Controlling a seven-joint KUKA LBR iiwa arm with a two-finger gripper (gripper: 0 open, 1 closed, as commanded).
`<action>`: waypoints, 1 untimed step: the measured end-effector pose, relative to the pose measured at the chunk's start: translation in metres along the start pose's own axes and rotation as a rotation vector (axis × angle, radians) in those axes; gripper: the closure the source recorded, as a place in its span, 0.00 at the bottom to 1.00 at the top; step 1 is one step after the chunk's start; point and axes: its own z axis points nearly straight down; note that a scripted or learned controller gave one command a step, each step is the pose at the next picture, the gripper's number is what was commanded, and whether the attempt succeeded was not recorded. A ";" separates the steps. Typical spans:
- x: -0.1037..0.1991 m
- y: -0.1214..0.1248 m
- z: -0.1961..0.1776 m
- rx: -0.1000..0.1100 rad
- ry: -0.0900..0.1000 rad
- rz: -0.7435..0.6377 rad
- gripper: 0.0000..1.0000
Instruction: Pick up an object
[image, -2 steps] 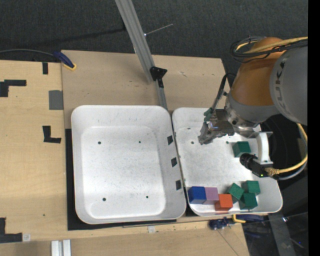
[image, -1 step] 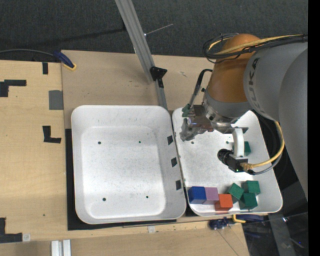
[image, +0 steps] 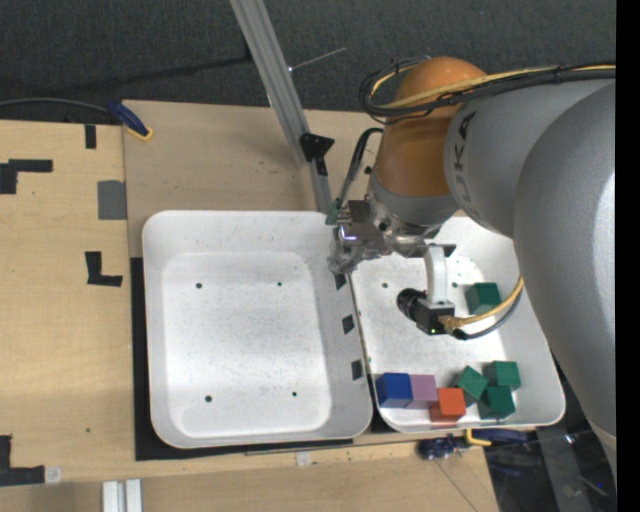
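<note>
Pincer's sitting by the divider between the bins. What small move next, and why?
Probably slide the pincer toward the view's bottom, over the blue block. The pincer hangs at the right bin's left rim with no block beneath it, while the blocks cluster at that bin's bottom end, blue nearest the rim.

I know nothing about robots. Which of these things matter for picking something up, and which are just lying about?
For the job:
gripper
blue block, purple block, orange block and green blocks, all in the right bin

Just lying about:
left bin
blue-and-yellow thing on the bench
grey patch
black tape marks
</note>
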 end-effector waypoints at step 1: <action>0.048 0.024 -0.008 0.000 -0.001 0.003 1.00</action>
